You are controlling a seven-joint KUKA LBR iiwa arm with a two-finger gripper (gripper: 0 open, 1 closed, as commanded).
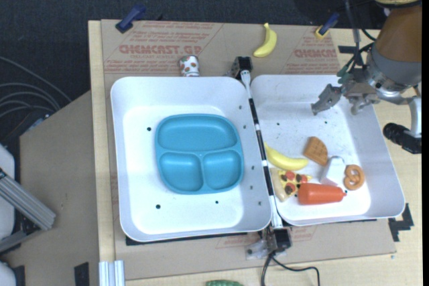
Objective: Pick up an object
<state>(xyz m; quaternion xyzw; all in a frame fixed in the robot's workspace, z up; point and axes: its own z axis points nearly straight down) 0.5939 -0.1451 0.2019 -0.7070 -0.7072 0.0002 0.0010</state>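
camera view, near to far, your listing. nearest you in the right bin [375, 144], a smooth orange carrot [320, 193] lies lengthwise close to the front rim. touching its left end is a flat pizza slice [288, 183] with red dots. just behind the carrot sit a glossy brown pretzel [353, 176] and a small white block [332, 169], side by side. behind those, a curved yellow banana [285, 159] lies against the divider between the bins, and a rough tan bread piece [316, 150] stands just beside its tip. all these pickable items crowd the front half of the right bin; the rear half is bare, speckled white floor, giving you open room there.

left bin [127, 144]: a matte blue three-compartment tray [199, 151] with rounded corners sits centred, bare white margin on every side.

farther back, the gripper [340, 98] hangs over the right bin's rear half, well apart from the items; its grey fingers are spread wide with nothing between them.

beyond the bins, on the printed cardboard [161, 47]: a second yellow banana [266, 42] and a small patterned cup [190, 65].
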